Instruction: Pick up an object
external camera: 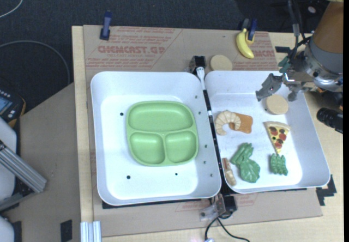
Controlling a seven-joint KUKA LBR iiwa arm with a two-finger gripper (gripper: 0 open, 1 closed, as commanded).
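My gripper (278,89) hangs over the far part of the right bin (311,143), fingers spread and nothing between them. Just in front of it a round tan cookie (277,106) lies on the bin floor. Nearer the bin's middle are a pale shrimp (227,121) against an orange-brown piece (245,123) and a pizza slice (277,134). Along the near side lie a leafy green (245,162), a small broccoli (278,164) and a brown stick (228,172).
The left bin (109,99) holds a green divided plate (162,132). Behind the bins on the cardboard lie a banana (245,44) and a tan disc (221,62). The arm's orange-banded wrist (330,34) stands at the far right.
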